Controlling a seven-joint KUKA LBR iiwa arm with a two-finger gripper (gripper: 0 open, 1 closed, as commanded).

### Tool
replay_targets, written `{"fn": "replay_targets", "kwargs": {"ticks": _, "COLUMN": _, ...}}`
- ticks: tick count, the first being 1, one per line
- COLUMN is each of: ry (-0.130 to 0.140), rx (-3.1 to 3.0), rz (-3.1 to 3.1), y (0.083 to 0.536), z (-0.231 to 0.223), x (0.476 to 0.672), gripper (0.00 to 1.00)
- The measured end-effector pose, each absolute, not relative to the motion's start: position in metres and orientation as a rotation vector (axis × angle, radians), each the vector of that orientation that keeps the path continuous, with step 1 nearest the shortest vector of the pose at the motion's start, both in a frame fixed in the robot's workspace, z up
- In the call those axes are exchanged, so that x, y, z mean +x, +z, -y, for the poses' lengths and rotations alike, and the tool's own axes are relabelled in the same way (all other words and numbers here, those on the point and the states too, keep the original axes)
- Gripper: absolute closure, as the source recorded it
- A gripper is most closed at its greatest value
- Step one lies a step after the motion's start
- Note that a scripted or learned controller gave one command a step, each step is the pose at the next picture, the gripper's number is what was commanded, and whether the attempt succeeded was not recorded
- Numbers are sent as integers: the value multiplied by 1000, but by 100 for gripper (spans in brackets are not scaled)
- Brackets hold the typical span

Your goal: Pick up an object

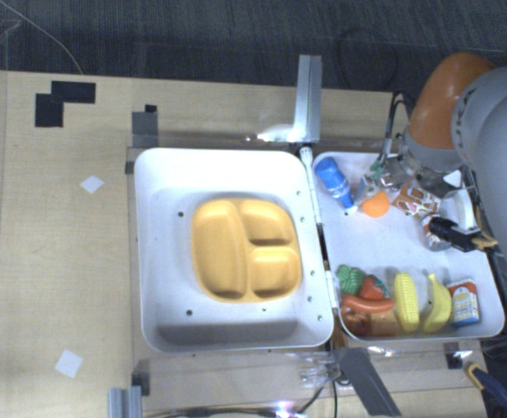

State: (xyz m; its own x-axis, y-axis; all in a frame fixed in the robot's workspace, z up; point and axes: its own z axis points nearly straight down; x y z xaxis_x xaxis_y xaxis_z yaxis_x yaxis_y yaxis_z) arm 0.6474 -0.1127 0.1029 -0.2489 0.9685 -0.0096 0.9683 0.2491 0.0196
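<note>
Claw (384, 174) sits low in the far end of the right white bin (497, 316), right over the small orange ball-like object (375, 205); we can't tell its state from this angle, the wrist hides it. Likeliest target, we judge, is that orange piece, mid-bin toward the far end, round, so no real long axis. The blue plastic bottle (333, 181) just left of it has its long axis running diagonally, from far-left to near-right. Risks we see: claw nudges the ball so it rolls off, or clips the bottle or the red-white patterned packet (415, 201) beside it, both crowd the grasp. Yellow divided tray (245, 247) in the left white bin (162, 259) is well clear
</note>
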Motion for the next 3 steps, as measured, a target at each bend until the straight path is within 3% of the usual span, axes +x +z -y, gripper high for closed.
{"fn": "replay_targets", "kwargs": {"ticks": 1, "ry": 6, "rx": 1648, "rz": -2663, "y": 177, "z": 128, "x": 619, "gripper": 100}}
{"fn": "replay_targets", "kwargs": {"ticks": 2, "ry": 6, "rx": 2285, "rz": -2150, "y": 216, "z": 88, "x": 581, "gripper": 100}}
{"fn": "replay_targets", "kwargs": {"ticks": 3, "ry": 5, "rx": 2383, "rz": -2042, "y": 221, "z": 114, "x": 581, "gripper": 100}}
